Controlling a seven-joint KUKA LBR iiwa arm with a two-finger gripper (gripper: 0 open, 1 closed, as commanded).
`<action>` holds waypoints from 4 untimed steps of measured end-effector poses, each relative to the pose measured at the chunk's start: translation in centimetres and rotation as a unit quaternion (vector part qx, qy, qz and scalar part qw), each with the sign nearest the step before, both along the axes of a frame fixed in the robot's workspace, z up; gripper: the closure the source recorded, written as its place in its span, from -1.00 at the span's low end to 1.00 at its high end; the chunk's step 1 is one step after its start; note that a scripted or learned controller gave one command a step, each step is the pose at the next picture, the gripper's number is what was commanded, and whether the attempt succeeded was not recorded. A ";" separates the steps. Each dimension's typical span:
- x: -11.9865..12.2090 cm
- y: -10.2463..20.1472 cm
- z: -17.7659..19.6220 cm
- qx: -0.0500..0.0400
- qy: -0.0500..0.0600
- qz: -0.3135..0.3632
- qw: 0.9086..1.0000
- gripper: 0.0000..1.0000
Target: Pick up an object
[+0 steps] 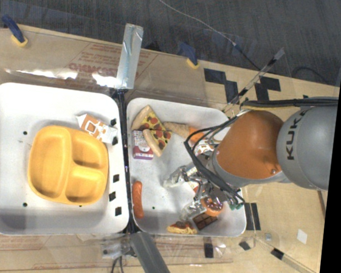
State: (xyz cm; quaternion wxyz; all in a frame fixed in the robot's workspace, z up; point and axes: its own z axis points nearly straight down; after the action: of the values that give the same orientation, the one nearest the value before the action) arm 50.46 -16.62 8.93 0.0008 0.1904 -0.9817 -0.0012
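Bench (64, 50) is tan board with clear plastic sheeting taped over it, black tape marks toward the right side. 2 shallow white bins sit directly on it, side by side, edges touching. Left bin (2, 162), right bin (173, 112). Blue clamps (14, 30) grip the bench's far edge. A grey metal bracket (129, 58) stands at the far end of the seam between the bins, another grey bracket (151, 256) at the near end.

Toy pizza slice (151, 123), sausage (138, 198), chocolate bar (204, 219) scattered in right bin (155, 220).
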 end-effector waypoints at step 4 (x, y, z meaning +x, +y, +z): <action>11.4 7.4 17.3 -0.001 -0.001 -0.195 0.981 1.00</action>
State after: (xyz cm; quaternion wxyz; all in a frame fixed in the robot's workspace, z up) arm 61.87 -9.21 26.21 -0.0007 -0.0048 -1.0000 0.0003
